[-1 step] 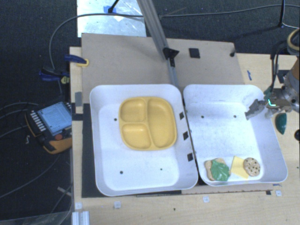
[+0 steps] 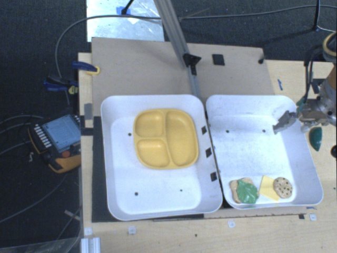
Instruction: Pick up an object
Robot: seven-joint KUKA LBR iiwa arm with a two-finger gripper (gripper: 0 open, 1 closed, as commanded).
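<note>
**Gripper over right bin rim, nothing held**

Gripper [image 2: 287, 121] at upper right edge of right bin [image 2: 247, 152]; jaw state impossible to tell. Green toy [image 2: 246, 191], cheese wedge [image 2: 269, 188], cookie [image 2: 283, 187] clustered along near wall. Yellow divided plate [image 2: 166, 138] in left bin [image 2: 121, 188].

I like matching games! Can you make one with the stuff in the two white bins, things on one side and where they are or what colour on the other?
Things:
1. divided plate
2. cookie
3. leafy toy
4. gripper

Matches:
A. green, near front edge of the right bin
B. yellow, in the left bin
C. above the right bin's far right side
D. brown with dark spots, front right corner of the right bin

Pairs: 1-B, 2-D, 3-A, 4-C
</note>
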